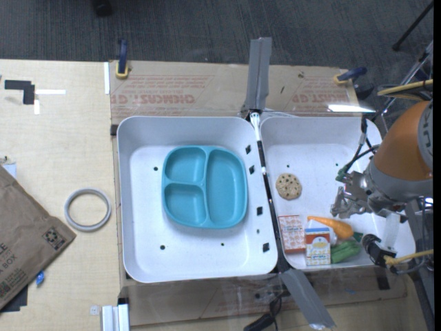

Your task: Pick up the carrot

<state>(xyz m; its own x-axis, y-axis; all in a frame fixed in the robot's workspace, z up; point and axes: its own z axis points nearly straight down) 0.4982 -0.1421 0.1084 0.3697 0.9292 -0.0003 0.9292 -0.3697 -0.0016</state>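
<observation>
pincer (342, 205): metal, at the end of the grey arm with the orange band, low over the right bin (313, 140) — cannot tell its state, no item seen between its tips
carrot (331, 225): orange, lying flat in the right bin, just below the pincer; touching or apart from it, cannot tell
green item (346, 251): just below the carrot, near the bin's front edge; kind unclear
small carton (318, 247): orange and white, just beside the carrot on its lower left
red-and-white packet (290, 232): left of the carrot, beside the carton
cookie (289, 185): round, chocolate-chip, up and left of the carrot, apart from it
left bin (138, 205): left of the carrot's bin, the two side by side
teal tray (205, 186): three compartments, in the middle of the left bin
tape roll (87, 208): on the table (55, 143) — far left of the carrot, outside both bins
</observation>
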